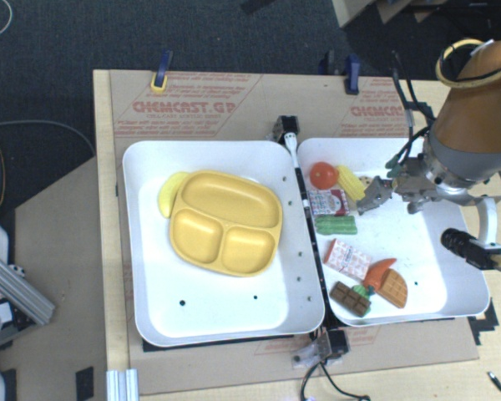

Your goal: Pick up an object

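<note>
The right bin (451,295) holds several toy foods: a red tomato (322,175), a yellow corn piece (350,181), a red-and-white packet (327,200), a green bar (336,223), a pink-checked packet (348,257), a brown chocolate bar (351,298), a carrot (380,270) and a waffle (392,289). My gripper (395,199) hangs over the bin's upper middle, just right of the corn. It is open, with bare bin floor showing between its two fingers. It holds nothing.
The left bin (150,266) carries a yellow divided plate (225,222) with a yellow banana-like piece (170,192) tucked at its upper left. A black divider strip (305,215) runs between the bins. The arm's black side fitting (468,247) overhangs the right bin.
</note>
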Controlling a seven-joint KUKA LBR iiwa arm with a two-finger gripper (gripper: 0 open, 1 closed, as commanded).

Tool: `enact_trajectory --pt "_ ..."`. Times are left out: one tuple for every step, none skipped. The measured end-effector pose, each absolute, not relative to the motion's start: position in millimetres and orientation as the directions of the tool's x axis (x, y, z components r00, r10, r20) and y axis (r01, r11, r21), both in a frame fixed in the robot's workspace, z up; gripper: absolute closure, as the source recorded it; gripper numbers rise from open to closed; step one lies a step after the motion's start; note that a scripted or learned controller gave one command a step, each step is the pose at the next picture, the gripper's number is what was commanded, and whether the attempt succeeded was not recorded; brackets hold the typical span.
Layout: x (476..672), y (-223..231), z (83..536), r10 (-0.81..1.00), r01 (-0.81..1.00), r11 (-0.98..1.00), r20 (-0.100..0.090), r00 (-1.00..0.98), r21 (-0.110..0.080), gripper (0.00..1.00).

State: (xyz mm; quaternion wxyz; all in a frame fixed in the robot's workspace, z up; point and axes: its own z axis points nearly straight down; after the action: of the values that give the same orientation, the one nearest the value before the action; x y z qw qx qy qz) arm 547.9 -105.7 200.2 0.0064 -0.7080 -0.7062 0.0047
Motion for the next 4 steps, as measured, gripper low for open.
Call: enact_trajectory --pt "550.9 -105.6 208.1 1.0 1.0 0.0 0.001 0.0 -0.001 0.0" --pt "553.4 -96.0 150.6 1.0 1.0 0.0 0.002 0.0 -0.007 0.0" --pt "546.6 -102.7 93.3 1.0 1.0 -0.001 0.002 0.001 -0.006 0.0" --pt "546.1 -102.3 84.0 1.0 1.0 -0.001 0.001 0.001 -0.004 0.0"
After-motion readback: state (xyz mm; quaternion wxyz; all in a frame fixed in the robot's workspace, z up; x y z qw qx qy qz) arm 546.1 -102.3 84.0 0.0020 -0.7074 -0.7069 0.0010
